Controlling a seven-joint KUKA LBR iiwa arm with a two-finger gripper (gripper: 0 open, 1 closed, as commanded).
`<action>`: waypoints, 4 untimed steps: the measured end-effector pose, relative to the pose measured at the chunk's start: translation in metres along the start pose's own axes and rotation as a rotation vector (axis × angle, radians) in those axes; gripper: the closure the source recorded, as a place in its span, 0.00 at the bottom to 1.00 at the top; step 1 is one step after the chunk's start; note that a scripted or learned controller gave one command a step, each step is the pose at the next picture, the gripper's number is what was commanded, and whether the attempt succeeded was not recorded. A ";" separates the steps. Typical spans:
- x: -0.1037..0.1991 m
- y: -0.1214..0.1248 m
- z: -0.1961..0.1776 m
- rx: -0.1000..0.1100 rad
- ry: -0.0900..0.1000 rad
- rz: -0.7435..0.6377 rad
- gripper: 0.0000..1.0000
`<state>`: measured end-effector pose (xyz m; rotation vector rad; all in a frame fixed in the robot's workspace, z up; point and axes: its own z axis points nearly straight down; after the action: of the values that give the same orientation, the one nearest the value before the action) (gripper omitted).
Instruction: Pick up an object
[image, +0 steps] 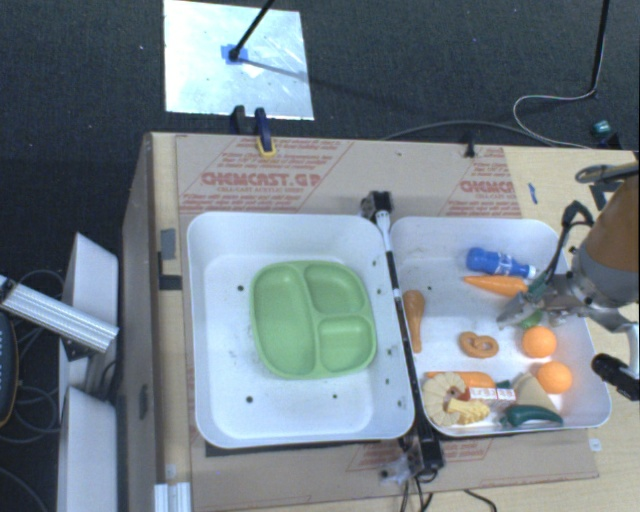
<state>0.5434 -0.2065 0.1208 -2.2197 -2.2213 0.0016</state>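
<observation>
The right bin (430, 240) holds several toy foods. A blue bottle (497, 262) lies at the back, with an orange carrot (496, 285) just in front of it. Two orange balls (539, 342) (553, 377) rest at the right. A brown pretzel ring (479, 346) lies mid-bin, and an orange cone (413, 318) sits by the left wall. My gripper (527, 309) reaches in from the right. It hangs low between the carrot's tip and the nearer orange ball, with nothing visibly held.
The left bin (215, 300) carries a green divided plate (312, 318). A pizza slice (458, 396) and a green pepper (533, 415) crowd the right bin's front edge. The arm's body (610, 262) overhangs that bin's right wall. A black clamp (378, 206) sits between the bins.
</observation>
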 end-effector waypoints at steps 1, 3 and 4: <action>0.000 0.002 -0.012 -0.005 -0.002 -0.002 1.00; 0.147 -0.035 -0.064 -0.003 0.001 -0.004 1.00; 0.219 -0.005 -0.063 -0.003 0.001 -0.004 1.00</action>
<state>0.5386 0.0121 0.1842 -2.2164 -2.2263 -0.0022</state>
